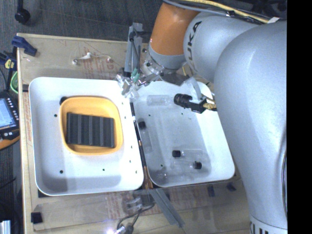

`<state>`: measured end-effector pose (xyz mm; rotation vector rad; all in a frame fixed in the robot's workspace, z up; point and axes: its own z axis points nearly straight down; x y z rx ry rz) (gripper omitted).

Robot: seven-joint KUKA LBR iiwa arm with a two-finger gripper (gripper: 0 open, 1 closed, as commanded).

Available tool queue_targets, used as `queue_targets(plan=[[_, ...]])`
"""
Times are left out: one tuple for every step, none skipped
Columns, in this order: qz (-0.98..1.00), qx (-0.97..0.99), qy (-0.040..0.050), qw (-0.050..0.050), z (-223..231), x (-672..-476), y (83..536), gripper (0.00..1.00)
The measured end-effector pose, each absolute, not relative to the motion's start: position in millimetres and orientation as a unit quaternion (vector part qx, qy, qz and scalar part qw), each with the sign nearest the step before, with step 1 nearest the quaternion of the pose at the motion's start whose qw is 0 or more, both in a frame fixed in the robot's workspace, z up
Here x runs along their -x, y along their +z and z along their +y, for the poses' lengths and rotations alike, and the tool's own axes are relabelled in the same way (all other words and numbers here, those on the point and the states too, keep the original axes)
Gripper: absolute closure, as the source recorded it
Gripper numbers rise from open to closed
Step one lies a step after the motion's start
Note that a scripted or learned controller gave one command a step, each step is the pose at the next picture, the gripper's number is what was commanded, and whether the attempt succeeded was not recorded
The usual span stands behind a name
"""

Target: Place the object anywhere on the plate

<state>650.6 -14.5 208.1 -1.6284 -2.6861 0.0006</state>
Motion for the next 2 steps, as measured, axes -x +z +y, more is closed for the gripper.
queue_targets(plan=[[-0.899, 0.438, 0.0011, 0.002, 6.9, -626.3, 191.1, 1.00], [-0.899, 0.439, 0.0012, 0.002, 6.7, -626.4, 191.2, 0.00]])
